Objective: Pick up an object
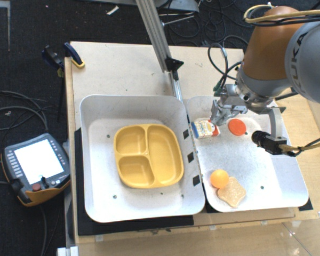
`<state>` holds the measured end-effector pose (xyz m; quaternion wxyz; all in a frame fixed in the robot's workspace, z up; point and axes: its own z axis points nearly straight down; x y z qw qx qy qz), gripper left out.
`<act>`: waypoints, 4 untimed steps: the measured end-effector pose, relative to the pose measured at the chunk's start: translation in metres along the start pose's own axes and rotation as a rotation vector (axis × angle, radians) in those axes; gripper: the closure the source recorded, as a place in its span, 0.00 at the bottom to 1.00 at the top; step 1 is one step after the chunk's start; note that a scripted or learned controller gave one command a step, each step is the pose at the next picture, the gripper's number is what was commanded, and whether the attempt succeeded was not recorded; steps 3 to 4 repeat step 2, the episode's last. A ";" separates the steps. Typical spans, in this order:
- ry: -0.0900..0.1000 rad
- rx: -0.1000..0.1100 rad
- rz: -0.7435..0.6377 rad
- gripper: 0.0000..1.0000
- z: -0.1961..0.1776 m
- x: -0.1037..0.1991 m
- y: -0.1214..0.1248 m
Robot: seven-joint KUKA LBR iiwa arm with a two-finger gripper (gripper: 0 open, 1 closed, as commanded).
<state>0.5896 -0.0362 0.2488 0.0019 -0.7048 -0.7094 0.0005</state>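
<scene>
The right-hand bin (277, 180) is carrying the items. The gripper (220, 117) is hovering at its upper left; a small carton (203, 128), lying lengthwise just lower left, is touching its tip. Finger state: cannot tell.

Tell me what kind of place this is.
Most likely a robotics lab: a robot arm reaches over two white bins holding toy food, a teach pendant sits at the left, and loose cables cross the floor.

A pale wooden bench (122, 68) is set on dark carpet (26, 36), with loose black cables (10, 113) noted off its left edge.
</scene>
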 end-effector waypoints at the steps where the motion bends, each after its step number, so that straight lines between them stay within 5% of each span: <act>1: 0.000 0.000 -0.002 1.00 0.010 0.060 -0.020; 2: 0.000 -0.002 -0.002 1.00 0.009 0.113 -0.029; 4: 0.000 -0.002 -0.002 1.00 0.009 0.113 -0.029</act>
